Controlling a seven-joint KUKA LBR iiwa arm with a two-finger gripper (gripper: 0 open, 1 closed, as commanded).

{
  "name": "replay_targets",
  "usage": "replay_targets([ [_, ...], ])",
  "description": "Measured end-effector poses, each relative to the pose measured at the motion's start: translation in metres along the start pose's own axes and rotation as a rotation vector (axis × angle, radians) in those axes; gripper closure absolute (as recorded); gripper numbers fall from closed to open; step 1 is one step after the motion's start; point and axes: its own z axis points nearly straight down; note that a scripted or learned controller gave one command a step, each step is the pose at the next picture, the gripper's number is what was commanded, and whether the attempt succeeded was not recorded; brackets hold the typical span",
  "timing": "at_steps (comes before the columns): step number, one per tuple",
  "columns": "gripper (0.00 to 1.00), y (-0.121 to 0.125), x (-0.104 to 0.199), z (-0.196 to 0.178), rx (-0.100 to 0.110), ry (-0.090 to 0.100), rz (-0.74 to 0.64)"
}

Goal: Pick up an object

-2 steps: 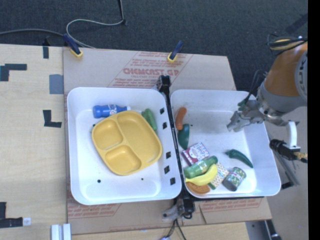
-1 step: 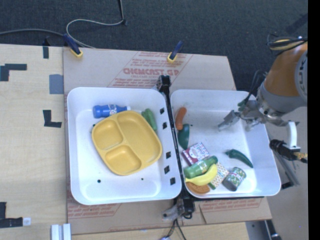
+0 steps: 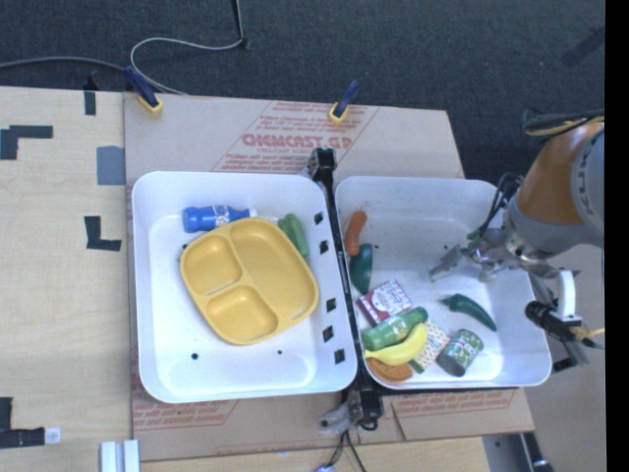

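My gripper (image 3: 454, 255) hangs low over the right bin (image 3: 423, 200), near its right wall, open with nothing between its fingers. A dark green chili pepper (image 3: 470, 310) lies just below it on the bin floor, apart from it. Further left lie an orange carrot-like piece (image 3: 354, 229) and a small green pepper (image 3: 364, 264). Toward the front sit a pink packet (image 3: 385, 300), a green cucumber (image 3: 393, 327), a yellow banana (image 3: 409, 345), an orange piece (image 3: 391, 370) and a small grey-green can (image 3: 459, 352).
The left bin (image 3: 162, 293) holds a yellow divided plate (image 3: 249, 278), a blue bottle (image 3: 214, 217) and a green vegetable (image 3: 293, 232) by the divider. Black clips (image 3: 324, 165) join the bins. Cardboard lies under both.
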Motion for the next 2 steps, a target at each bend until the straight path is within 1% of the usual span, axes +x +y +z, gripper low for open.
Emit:
replay_targets([
  [1,1.00,0.0005,-0.0012,-0.0102,-0.004,-0.005,0.000],
  [2,0.00,0.0005,-0.0004,-0.0100,-0.003,-0.004,0.000],
])
